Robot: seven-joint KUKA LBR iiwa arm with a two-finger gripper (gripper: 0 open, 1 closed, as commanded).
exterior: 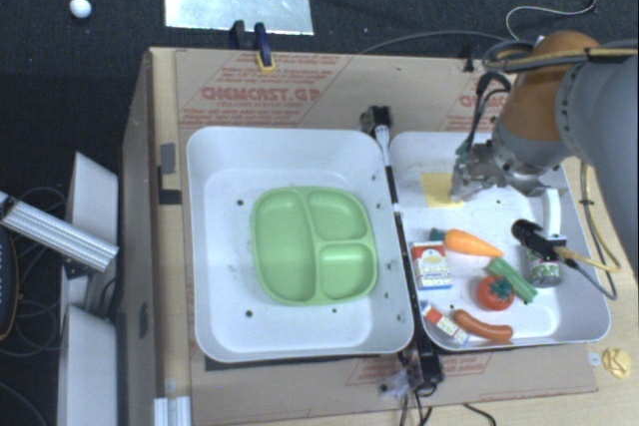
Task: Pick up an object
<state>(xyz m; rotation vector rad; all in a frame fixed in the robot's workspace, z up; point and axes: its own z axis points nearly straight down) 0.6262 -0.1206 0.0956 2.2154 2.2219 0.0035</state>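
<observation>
Fingers of the gripper (465,183) touch the flat yellow square (438,188) in the right bin's (599,319) far-left part; apart or together, I cannot tell. Left bin (215,214) holds a smooth green divided plate (313,243).

The grey arm (597,105) reaches in from the right, its orange band (534,95) bulging just above the wrist. The wrist bends downward — the hand (466,183) hangs low at its end, pointing down and slightly leftward, dark cables looping beside it.
</observation>
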